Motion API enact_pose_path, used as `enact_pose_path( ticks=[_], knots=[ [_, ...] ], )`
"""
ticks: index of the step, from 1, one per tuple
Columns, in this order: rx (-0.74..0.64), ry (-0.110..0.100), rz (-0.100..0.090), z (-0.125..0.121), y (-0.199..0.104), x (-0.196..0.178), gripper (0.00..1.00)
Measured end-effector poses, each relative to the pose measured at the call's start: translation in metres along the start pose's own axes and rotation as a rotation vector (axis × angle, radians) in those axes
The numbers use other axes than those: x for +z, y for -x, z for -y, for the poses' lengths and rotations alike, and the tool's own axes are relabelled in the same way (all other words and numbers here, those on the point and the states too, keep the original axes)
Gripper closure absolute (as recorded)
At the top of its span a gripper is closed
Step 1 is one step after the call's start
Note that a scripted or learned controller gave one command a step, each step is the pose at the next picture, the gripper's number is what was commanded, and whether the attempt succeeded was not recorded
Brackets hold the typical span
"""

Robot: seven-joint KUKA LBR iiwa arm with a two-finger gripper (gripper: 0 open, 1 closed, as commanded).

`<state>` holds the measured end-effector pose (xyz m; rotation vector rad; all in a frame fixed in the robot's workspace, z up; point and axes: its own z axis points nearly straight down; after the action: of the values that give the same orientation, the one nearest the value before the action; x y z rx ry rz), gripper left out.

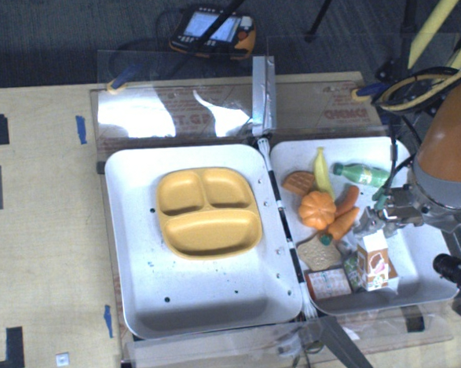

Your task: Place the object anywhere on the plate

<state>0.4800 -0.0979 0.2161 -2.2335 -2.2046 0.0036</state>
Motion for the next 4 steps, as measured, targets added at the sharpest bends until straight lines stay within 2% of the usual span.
enact_pose_path(
  ticks=[1, 2, 3, 4],
  knots=[
    [-0.097, 0.002, 0.002, -0.105, 0.011, 0.039, 1.0],
    [-0.315, 0.004, 0.003, -0.146, -0.046, 0.034, 1.0],
    [-0.387, 0.005, 0.004, -0.158, -0.068, 0.033, 1.0],
    [-0.542, 0.007, 0.004, -0.187, -0.132, 0.032, 1.0]
  ],
)
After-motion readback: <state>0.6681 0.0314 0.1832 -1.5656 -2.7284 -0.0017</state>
